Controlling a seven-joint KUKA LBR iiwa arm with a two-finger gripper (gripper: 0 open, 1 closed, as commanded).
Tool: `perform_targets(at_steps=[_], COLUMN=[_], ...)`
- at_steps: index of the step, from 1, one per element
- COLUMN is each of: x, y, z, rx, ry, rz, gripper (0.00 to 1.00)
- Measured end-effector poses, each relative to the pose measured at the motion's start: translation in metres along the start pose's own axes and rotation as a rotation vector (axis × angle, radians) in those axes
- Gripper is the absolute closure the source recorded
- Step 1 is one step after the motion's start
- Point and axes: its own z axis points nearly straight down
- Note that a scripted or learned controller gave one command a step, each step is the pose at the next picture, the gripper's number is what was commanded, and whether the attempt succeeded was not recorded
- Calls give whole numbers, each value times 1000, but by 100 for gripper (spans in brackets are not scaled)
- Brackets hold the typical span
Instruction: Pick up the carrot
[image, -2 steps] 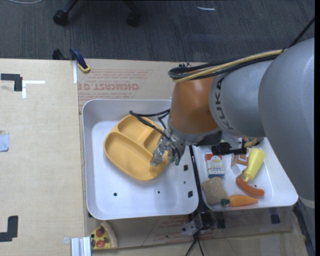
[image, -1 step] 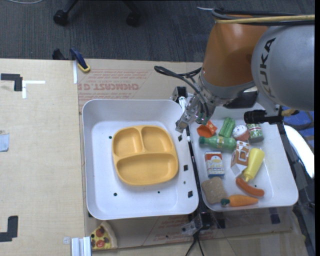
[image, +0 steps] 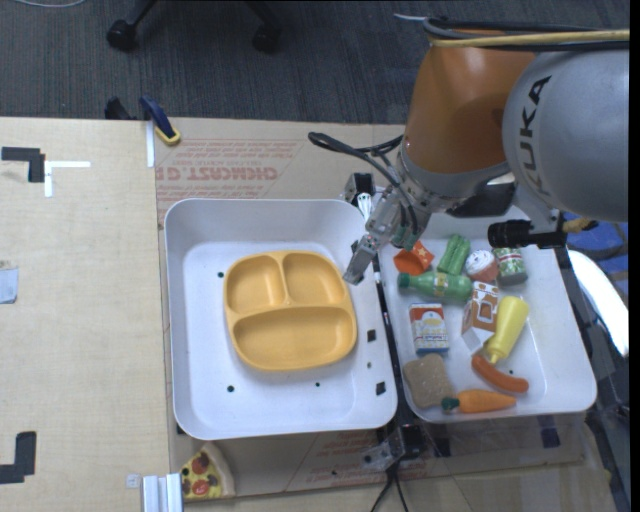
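Camera view: my hand (image: 362, 262) hangs, grip state unclear; carrot (image: 480, 402) lies at five o'clock; crowding sausage (image: 499, 376) risks a misgrab.

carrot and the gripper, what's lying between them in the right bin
In the camera view, the gripper sits near the bins' shared edge; the carrot lies at the right bin's near edge. Between them lie a small carton and a brown sponge-like block.

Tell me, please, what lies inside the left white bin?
Inside the left white bin lies one yellow divided plate, with three compartments that look bare. Small dark dots mark the bin floor. The bin floor under the plate is covered, so nothing can be told about it.
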Motion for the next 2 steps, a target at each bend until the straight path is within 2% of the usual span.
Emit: perform_targets(at_steps=[1, 2], x=[86, 87], y=[24, 4], z=[113, 151], rx=[-1, -3], ry=[3, -1], rz=[-328, -479], gripper=[0, 0])
